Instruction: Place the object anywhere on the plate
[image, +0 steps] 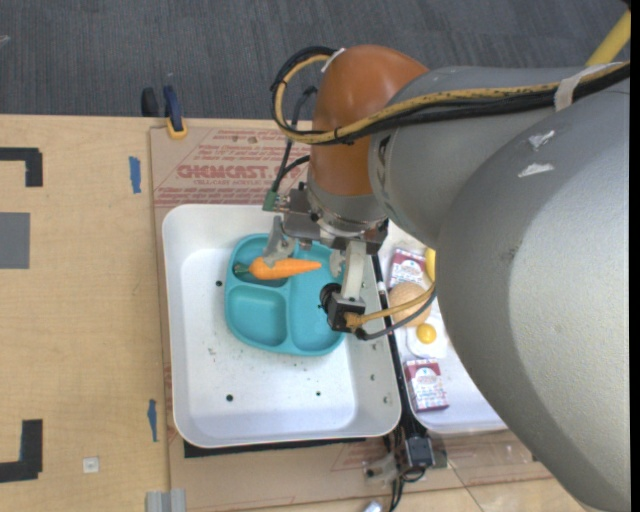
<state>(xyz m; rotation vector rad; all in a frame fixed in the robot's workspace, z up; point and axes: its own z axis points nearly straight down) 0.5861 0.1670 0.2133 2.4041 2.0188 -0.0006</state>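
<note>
At the near edge of the wooden counter (80, 330) sat the left of the two shallow white plastic bins (260, 410), its near floor bare apart from a few dark specks. To the right, in the neighbouring white bin (470, 415), a small red-and-white packet (427, 385) lay nearest, with a second packet of the same kind (406, 268), a pale rounded object (405, 297) and something small and yellow (427, 332) farther back beside the arm's wrist.

Farther in, toward the middle of the left bin, lay the teal plastic plate with divided compartments (262, 320). The small orange toy carrot (283, 267) lay lengthwise across the plate's far compartment, thick end to the left and tip to the right. Whether it rested on the plate or hung just above could not be judged from this angle.

The carrot looked light, stiff and smooth, probably moulded plastic, so it would likely slip under a loose pinch and roll once let go. Its thicker left half seemed the surest place to grip, across its width.

Directly over it the grey gripper (300, 250) hung from the orange-banded wrist, with one finger (281, 240) reaching down at the carrot's far side. How far apart the jaws stood, and whether they clamped the carrot or merely touched it, could not be told.
</note>
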